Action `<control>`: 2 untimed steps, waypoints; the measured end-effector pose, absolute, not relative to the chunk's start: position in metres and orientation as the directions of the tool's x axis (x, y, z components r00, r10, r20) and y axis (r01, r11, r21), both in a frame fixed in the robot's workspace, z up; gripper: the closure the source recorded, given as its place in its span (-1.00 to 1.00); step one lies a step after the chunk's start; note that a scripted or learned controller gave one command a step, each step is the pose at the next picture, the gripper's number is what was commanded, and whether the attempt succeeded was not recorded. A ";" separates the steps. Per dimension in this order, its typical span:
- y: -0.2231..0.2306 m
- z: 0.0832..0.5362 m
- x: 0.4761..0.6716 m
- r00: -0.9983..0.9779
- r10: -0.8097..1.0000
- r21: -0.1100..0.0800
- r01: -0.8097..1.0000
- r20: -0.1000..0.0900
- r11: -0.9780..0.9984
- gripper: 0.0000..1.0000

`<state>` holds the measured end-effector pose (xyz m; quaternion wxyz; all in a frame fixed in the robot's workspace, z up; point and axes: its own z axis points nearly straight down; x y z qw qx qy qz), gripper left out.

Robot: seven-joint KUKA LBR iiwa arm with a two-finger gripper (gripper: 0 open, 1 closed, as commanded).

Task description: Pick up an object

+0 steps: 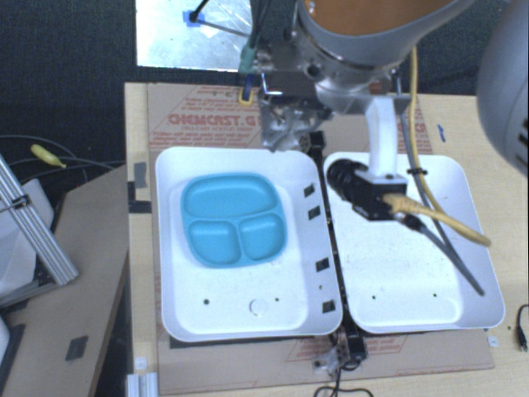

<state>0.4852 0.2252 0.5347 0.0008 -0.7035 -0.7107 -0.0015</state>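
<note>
A light blue plate [234, 219] with three compartments lies flat in the left bin [178, 304], toward its back half. My gripper [286, 132] hangs at the back right corner of that bin, just beyond the plate's far edge and apart from it. The grey arm with its orange band [372, 7] looms over the back of both bins and hides what lies under it. Nothing shows in the gripper's grasp.
A small pale disc [259, 307] lies near the left bin's front wall. A black cylinder on a white bracket [361, 190], with yellow and grey cables [442, 222], hangs over the right bin [463, 304]. Cardboard [198, 110] lies under the bins.
</note>
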 end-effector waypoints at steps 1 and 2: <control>0.191 0.489 0.492 0.003 1.000 -0.002 1.000 -0.001 -0.003 1.00; 0.172 0.495 0.486 0.001 1.000 0.002 1.000 0.001 -0.001 1.00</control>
